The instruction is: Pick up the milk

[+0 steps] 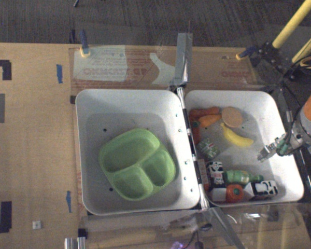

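Your gripper hangs over the right bin's right edge, fingers parted, holding nothing; the milk lies near its front-left corner.

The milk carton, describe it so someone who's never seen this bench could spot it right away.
Look in the right-hand shallow white bin, along its near-left side by the divider between the bins. The small black-and-white cow-patterned milk carton sits there, left of a green bottle and above a red-orange tomato. A similar cow-patterned box lies further right.
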`<state>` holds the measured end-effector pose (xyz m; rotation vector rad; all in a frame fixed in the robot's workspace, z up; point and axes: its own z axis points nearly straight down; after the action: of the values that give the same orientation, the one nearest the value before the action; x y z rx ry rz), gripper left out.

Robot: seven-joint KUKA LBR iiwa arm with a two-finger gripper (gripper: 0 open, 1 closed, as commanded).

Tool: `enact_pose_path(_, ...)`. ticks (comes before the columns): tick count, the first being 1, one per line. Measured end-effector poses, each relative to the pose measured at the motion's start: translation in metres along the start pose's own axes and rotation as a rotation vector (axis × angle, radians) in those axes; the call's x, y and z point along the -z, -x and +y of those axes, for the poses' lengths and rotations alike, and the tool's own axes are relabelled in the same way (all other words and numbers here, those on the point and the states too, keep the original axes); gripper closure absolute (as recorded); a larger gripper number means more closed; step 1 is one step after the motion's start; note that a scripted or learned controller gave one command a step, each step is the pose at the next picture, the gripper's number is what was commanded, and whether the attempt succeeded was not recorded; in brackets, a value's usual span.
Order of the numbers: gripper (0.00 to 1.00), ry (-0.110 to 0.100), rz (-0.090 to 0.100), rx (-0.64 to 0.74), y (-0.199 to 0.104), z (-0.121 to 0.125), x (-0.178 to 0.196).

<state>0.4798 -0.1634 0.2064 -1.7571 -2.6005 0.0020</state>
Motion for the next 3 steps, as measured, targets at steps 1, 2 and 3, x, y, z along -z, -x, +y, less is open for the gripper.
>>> enact_pose_path(1, 1.00, -0.003, 0.002, -0.004, 0.001, 0.000, 0.007)
enact_pose_path(2, 1.00, -0.002, 0.003, 0.256, -0.038, 0.015, 0.001)
enact_pose_path(3, 1.00, 0.000, 0.003, 0.753, -0.059, 0.024, -0.002)
